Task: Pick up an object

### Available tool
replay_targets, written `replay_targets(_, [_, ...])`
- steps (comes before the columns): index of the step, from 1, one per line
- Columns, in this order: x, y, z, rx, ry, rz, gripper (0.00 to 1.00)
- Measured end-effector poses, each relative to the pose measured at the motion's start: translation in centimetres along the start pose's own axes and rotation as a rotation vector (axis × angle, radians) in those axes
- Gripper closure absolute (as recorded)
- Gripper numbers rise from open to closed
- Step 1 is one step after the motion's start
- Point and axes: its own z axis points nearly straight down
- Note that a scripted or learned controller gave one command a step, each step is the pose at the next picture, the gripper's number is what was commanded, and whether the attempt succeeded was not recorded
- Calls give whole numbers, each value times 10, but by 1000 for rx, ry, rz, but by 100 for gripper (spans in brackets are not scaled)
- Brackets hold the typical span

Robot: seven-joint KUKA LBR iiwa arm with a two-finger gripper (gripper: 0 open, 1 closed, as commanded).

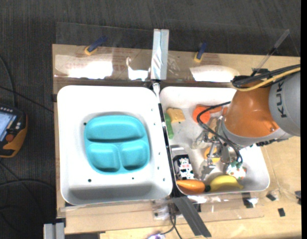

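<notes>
A pale wooden tabletop point(288, 183) carries two shallow white plastic bins with rounded corners, set side by side. The left bin point(69, 133) holds a turquoise divided tray point(116, 142), smooth and glossy, with one long compartment across its top and two smaller ones below. The right bin point(258, 176) holds the loose objects. A tan, sponge-like block with a green edge point(175, 115) lies near its upper left, and a thin dark green stick point(169, 129) runs along the left wall just below it. Lower down sits a small white-and-black patterned toy point(182, 167), and along the bottom wall lie a tapered orange carrot point(190, 185) and a curved yellow banana point(224, 183), end to end and nearly touching. A rounded orange object point(203, 112) peeks out beside the arm's wrist. The grey arm point(290, 106), with a broad glossy orange band point(248, 116), reaches in from the right over this bin, black cables looping over it. Its metallic gripper point(213, 158) points down among the objects in the bin's middle, just above the banana; whether the jaws are spread or pressed together cannot be told, as the hardware there is cluttered and blurred. A handheld pendant point(8, 128) with a lit screen rests on the dark carpet at far left.
</notes>
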Motion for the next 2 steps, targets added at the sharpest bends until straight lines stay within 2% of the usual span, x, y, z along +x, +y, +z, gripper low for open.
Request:
replay_targets(1, [-1, 1, -10, 1, 0, 0, 100])
replay_targets(2, [-40, 31, -165, -4, 15, 73, 100])
